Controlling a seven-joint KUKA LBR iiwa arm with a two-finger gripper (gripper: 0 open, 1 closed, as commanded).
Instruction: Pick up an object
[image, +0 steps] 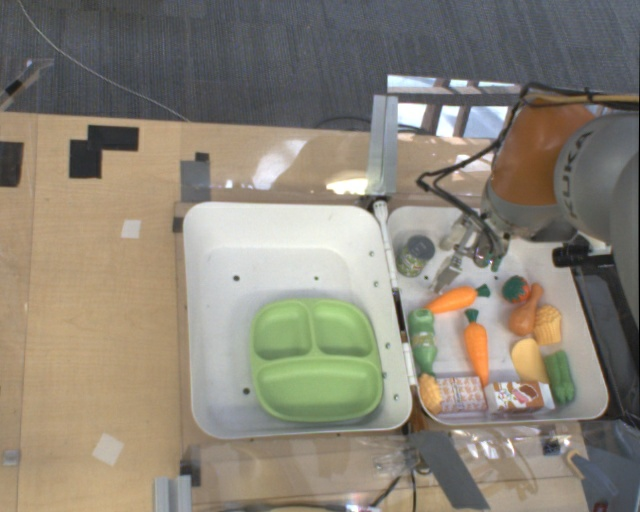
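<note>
My gripper (468, 260) hangs over the upper middle of the right bin (590, 400), and its fingers stand apart with nothing between them. One fingertip (445, 272) points down-left, just above an orange carrot (452, 299) that lies crosswise. A small round can (413, 254) stands to the gripper's left. Right of it are a red and green toy fruit (515, 290) and a brown piece (525, 314). A second carrot (476, 346) lies lengthwise below.
The right bin also holds a green pepper (423, 336), corn (547, 323), a yellow piece (527, 358), a cucumber (560, 377) and a flat printed box (487, 396). A green divided plate (316, 360) lies in the left bin (230, 250).
</note>
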